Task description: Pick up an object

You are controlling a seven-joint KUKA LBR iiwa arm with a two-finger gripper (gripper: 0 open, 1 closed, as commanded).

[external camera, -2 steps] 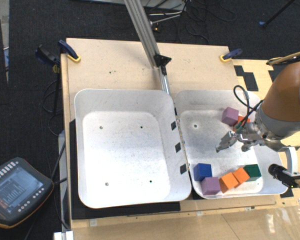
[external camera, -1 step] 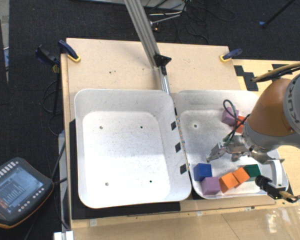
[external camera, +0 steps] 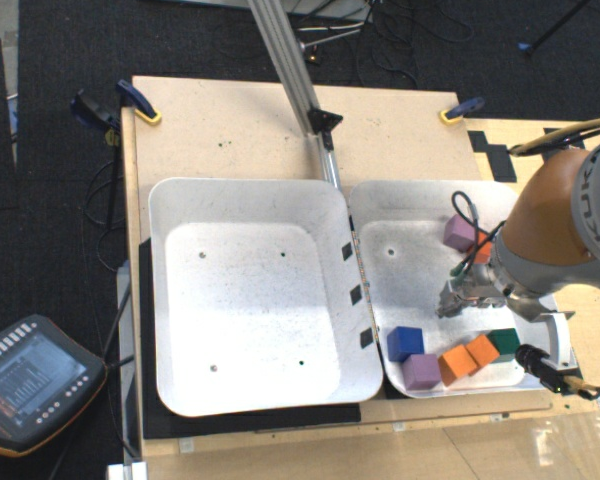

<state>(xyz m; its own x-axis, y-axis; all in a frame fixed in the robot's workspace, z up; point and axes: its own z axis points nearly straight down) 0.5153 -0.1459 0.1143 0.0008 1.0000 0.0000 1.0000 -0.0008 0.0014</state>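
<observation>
Several small blocks lie in the right bin [external camera: 400, 213]. A pale purple block [external camera: 459, 233] sits near its far side, with a small orange-red piece [external camera: 481, 252] just beside it, partly hidden by the arm. Along the front wall lie a blue block [external camera: 405, 343], a purple block [external camera: 421, 371], an orange block [external camera: 460, 359] and a green block [external camera: 504, 346]. My gripper [external camera: 456, 300] hangs low over the bin's middle, between the pale purple block and the front row, touching none that I can see. Nothing shows in its grasp.
The left bin [external camera: 170, 268] stands beside the right one, sharing a raised middle wall. A slanted metal rod [external camera: 288, 63] comes down from the back to the bins' junction. Clamps [external camera: 138, 102] sit at the bench's far corners. A teach pendant [external camera: 30, 378] lies at lower left.
</observation>
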